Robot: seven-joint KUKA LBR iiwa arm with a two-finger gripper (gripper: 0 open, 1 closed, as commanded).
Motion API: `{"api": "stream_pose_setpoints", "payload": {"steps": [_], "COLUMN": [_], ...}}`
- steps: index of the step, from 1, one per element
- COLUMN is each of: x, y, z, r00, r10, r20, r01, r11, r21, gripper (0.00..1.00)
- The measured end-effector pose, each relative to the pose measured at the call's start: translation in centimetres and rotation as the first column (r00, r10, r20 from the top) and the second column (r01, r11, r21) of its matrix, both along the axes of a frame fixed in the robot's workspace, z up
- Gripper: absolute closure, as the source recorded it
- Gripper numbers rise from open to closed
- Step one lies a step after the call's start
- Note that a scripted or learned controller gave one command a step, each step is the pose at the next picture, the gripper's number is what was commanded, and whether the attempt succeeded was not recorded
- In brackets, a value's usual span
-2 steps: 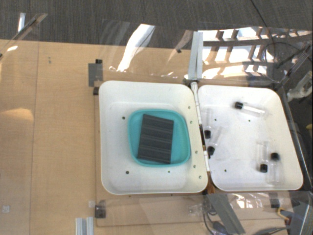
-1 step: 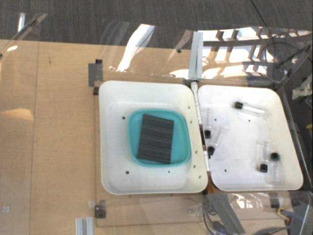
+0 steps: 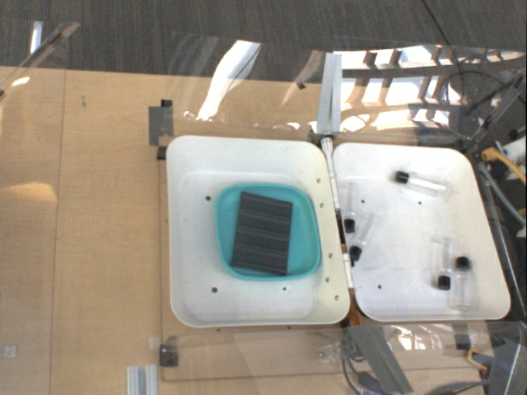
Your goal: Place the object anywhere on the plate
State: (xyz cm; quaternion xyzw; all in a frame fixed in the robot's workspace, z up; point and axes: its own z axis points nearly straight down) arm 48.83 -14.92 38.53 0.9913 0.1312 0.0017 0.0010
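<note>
A dark grey ribbed rectangular block [image 3: 263, 233] lies flat on the teal plate [image 3: 309, 253], roughly in its middle and a little tilted. The plate sits in the left white bin [image 3: 189, 220].
The right white bin [image 3: 486, 245] holds several clear tubes with black caps: one at the back [image 3: 418, 181], two near its left wall [image 3: 356, 241] and two at the front right [image 3: 451, 271]. Cables and metal framing crowd the far right and the front edge.
</note>
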Motion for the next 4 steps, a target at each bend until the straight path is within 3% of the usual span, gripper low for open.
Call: {"api": "stream_pose_setpoints", "payload": {"steps": [1, 2, 3, 4], "x": [-0.1, 0.3, 0.2, 0.1], "y": [0.2, 2.2, -5.2, -5.6], "z": [-13.9, -29.7, -29.7, -17.2], "r00": [0.999, 0.999, 0.974, 0.933], "r10": [-0.043, -0.053, 0.227, 0.36], "r20": [-0.003, 0.008, 0.005, 0.001], "r01": [0.043, 0.053, -0.227, -0.36], "r11": [0.999, 0.999, 0.974, 0.933], "r21": [0.002, 0.004, 0.002, -0.002], "gripper": [0.0, 0.0, 0.0, 0.0]}}
